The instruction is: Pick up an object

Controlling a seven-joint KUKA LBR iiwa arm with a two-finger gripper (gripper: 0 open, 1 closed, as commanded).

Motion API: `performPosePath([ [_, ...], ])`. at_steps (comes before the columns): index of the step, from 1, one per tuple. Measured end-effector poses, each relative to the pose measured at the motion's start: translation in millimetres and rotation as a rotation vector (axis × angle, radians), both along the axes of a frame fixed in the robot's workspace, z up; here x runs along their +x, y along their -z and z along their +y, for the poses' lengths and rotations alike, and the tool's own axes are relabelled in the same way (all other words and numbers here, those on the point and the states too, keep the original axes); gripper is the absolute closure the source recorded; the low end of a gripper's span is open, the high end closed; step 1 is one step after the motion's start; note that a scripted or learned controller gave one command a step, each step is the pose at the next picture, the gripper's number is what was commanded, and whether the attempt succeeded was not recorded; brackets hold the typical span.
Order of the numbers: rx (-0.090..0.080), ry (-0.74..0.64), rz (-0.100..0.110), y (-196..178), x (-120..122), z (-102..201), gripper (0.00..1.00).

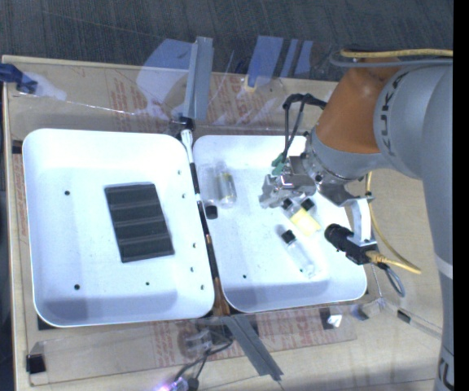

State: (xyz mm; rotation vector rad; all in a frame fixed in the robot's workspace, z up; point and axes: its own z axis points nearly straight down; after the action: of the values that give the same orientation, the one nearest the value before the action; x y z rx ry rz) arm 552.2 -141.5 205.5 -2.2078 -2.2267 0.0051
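Yellow block [304,218] just below pincer [280,192], right bin [243,292]

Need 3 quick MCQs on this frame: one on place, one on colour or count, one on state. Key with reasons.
1. Where does the dark ribbed pad lie?
A. left bin
B. right bin
C. on the bench outside the bins

2. How many white bins are on the bench?
A. one
B. two
C. three

3. How does the clear bottle near the divider rest?
A. upright
B. lying on its side
C. hanging from the arm

Key:
1 A, the ribbed pad sits mid left bin.
2 B, the left bin and right bin stand side by side.
3 B, the clear bottle lies flat on the bin floor, apart from the gripper.
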Motion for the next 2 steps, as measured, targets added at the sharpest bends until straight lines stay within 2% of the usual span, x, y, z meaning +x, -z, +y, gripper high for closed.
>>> performPosePath([
  [1,-0.001,-0.083,-0.003,-10,-6,-62,0.0],
  [2,0.0,-0.199,-0.003,58,38,-67,0.0],
])
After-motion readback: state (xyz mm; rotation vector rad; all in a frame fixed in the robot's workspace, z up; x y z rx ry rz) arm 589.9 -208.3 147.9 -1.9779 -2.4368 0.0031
